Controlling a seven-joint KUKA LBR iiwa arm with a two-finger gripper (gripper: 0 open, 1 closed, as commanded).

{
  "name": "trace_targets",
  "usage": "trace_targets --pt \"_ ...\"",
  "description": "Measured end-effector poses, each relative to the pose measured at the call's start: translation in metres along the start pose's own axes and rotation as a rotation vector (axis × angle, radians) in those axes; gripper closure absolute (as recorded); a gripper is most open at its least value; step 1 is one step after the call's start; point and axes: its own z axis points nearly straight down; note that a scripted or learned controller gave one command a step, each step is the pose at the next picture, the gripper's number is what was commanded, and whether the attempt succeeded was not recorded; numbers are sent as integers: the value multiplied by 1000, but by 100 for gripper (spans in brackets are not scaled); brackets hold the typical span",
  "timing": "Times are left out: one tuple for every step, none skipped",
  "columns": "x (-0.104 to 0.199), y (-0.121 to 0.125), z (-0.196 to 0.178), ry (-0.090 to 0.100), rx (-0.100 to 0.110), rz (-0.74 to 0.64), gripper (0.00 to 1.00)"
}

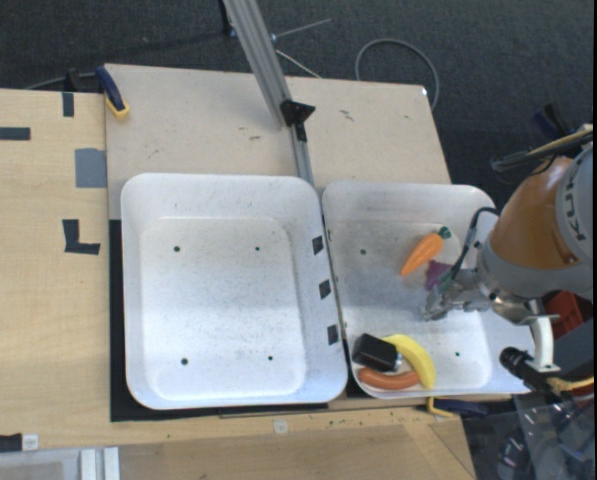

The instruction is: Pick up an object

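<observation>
In the right bin (378, 208) lie an orange carrot (421, 253), a purple object (438, 273) partly hidden under the arm, a yellow banana (416, 356), a black block (374, 352) and a red-orange sausage-shaped object (386, 378). My gripper (436, 303) reaches in from the right and is low over the bin floor, just below the carrot and right by the purple object. Its fingers are small and dark against the bin, and whether anything is between them I cannot make out.
The left bin (218, 288) stands beside the right one, with a row of black clips (325, 288) along the divide. A metal pole (263, 58) slants in from the top. The arm's orange band (538, 223) hangs over the right bin's right edge.
</observation>
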Motion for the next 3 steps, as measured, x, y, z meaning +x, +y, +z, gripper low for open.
trace_targets --pt "-5 8 -47 -1 -4 1 100" --pt "-6 0 -104 -2 -5 1 100" --pt "-13 0 -149 -2 -5 1 100"
